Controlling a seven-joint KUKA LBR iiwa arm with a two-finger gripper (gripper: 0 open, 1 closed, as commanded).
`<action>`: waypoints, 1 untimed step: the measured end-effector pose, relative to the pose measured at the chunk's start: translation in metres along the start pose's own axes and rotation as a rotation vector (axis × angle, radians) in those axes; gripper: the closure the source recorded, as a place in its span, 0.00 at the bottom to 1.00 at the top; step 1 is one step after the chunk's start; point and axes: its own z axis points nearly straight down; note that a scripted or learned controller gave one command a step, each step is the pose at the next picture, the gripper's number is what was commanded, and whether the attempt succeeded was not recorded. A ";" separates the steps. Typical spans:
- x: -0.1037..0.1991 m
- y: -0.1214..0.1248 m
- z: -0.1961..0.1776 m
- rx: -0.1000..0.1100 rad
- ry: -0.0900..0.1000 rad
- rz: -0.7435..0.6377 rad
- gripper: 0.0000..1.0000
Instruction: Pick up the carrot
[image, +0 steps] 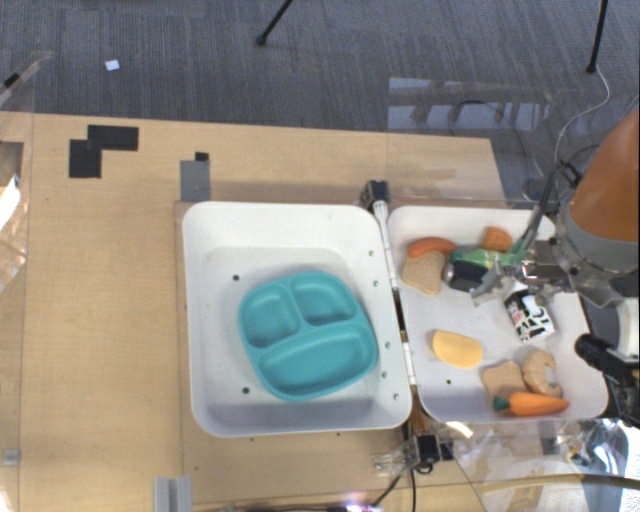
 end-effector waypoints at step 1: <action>0.049 -0.024 0.052 0.002 0.002 -0.217 0.00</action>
